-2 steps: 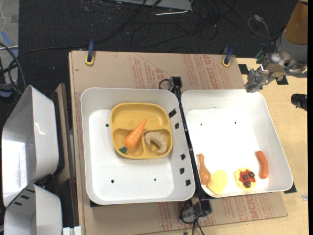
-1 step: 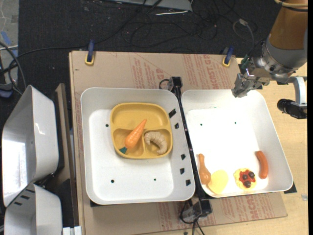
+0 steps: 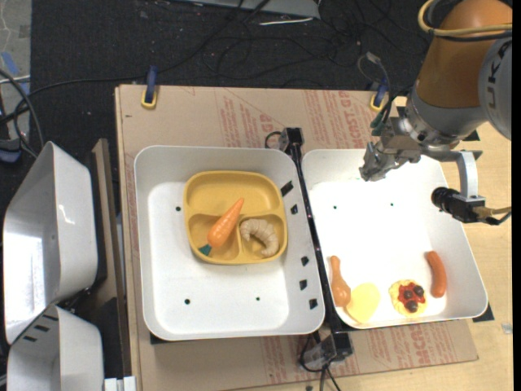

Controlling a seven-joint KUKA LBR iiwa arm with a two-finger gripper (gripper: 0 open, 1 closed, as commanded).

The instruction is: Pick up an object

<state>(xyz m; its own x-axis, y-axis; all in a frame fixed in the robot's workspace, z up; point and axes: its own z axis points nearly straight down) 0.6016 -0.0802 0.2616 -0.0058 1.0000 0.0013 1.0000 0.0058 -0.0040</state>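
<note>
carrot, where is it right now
The carrot lies slanted in the yellow plate in the left bin, just left of the shrimp.

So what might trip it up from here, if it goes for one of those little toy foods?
1. The gripper hangs over the far end of the right bin, while the sausage, the small pizza and the chicken leg lie by the near wall, so a closing grab may hit the rim.
2. The pizza and the yellow disc look flat and may slip.
</note>
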